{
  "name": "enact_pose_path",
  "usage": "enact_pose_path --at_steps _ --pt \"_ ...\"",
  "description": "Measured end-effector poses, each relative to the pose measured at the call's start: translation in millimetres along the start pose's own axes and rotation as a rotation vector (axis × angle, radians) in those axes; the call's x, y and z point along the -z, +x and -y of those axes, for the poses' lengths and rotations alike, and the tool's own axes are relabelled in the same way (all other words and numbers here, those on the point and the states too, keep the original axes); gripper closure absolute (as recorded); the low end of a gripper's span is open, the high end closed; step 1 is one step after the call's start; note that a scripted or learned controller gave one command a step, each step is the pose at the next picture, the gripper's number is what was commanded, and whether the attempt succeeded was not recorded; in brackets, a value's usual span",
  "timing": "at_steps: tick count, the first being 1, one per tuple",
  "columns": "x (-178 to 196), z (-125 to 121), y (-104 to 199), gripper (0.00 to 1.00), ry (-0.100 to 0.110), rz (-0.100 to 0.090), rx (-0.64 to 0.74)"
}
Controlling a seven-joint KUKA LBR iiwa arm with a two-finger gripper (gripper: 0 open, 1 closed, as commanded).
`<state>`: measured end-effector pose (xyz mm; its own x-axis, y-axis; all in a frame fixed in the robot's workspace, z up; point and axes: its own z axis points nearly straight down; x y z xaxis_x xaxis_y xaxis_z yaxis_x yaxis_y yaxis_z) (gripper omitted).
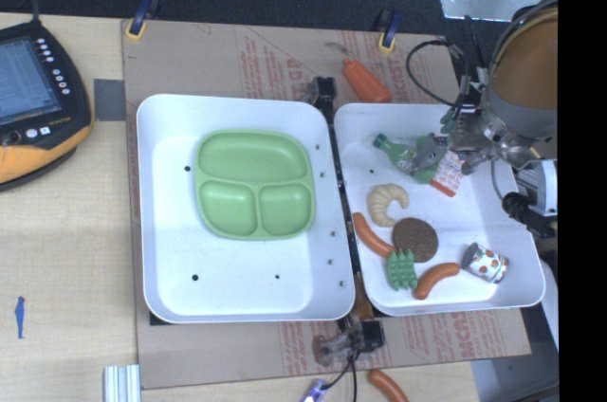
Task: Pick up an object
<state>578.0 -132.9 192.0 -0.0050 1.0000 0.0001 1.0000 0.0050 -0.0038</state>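
Bench w/ two white bins side by side. Left bin (pixel 171 201) holds a green divided plate (pixel 254 184), lying flat, roughly centred toward the upper half.

Right bin (pixel 517 291) contents: green bottle (pixel 391 146) near upper left, lying on its side; croissant (pixel 387 201) mid-left; brown round cookie (pixel 415 239) just below-right of croissant; sausage (pixel 371 234) along left wall; green spiky toy (pixel 401 269) touching cookie's lower edge; second sausage (pixel 435 280) just right of it; small white-red can (pixel 485 264) near lower right, tilted.

Arm enters from right, wrist over upper part of right bin. Gripper (pixel 438 155) sits low beside green bottle, w/ a red-white packet (pixel 449 173) directly under it. Finger state: cannot tell, tips blurred against clutter. Contact w/ bottle or packet not confirmable.

Outside bins: orange carrot-like item (pixel 365 82) above right bin, teach pendant (pixel 38 101) at far left.
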Motion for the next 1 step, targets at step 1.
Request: enact_pose_path --at_steps 1 --pt "-100.6 -34.6 -68.7 0.00 0.000 0.003 0.000"
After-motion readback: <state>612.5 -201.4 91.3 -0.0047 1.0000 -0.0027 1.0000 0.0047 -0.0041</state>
